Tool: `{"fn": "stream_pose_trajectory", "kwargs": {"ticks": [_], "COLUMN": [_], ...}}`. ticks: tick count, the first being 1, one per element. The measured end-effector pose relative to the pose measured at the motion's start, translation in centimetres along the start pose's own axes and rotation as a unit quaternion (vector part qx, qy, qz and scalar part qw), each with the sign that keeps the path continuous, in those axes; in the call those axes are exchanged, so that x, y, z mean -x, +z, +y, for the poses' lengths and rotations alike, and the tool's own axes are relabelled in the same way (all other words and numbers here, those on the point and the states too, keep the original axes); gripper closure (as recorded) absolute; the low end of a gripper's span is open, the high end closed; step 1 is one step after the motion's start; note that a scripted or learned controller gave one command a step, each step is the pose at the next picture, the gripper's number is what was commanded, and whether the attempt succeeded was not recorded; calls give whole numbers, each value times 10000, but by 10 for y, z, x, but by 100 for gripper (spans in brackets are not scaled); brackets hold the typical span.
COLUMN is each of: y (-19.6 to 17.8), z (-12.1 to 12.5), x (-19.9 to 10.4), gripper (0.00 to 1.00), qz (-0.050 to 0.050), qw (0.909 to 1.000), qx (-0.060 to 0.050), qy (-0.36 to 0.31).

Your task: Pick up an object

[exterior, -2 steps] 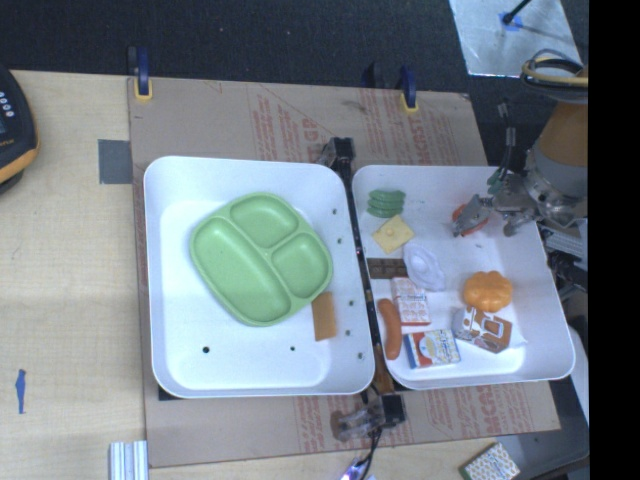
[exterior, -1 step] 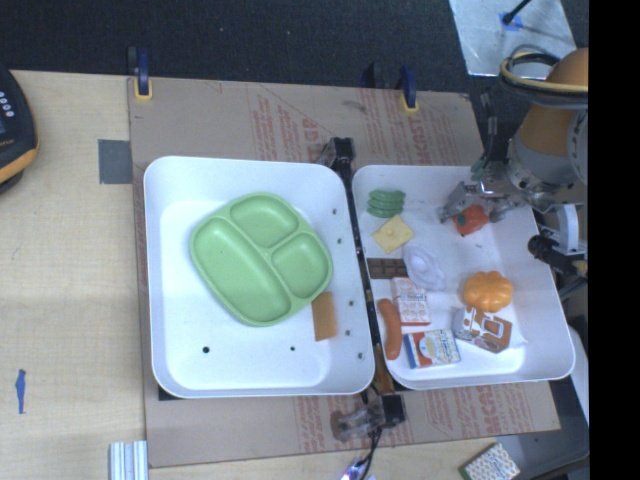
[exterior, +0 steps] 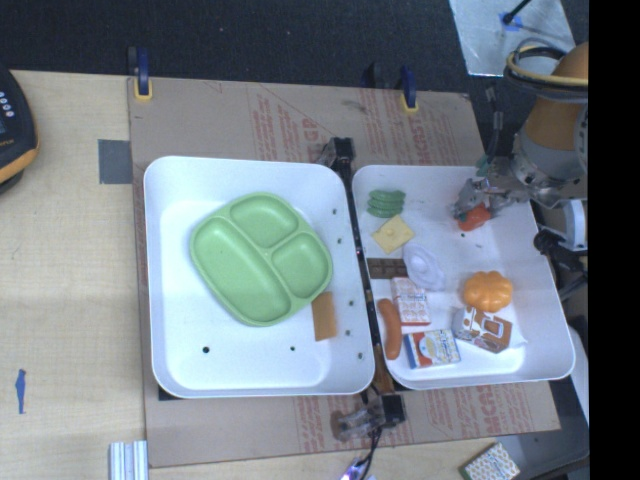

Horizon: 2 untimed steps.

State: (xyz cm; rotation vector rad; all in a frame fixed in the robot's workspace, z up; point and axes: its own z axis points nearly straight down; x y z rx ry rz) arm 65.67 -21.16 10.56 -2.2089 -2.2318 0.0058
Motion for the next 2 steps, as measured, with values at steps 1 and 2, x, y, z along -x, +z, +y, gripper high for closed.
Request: {"fn": "stream_pose_trajectory", "kwargs": {"ticks": [1, 2], "y": [-38, -89], "z": [-4, 1], "x": [-25, -133], "gripper": [100, 100], "qz": [10, 12], "qw": [10000, 10000], "qx": [11, 18], "qy": [24, 5]}}
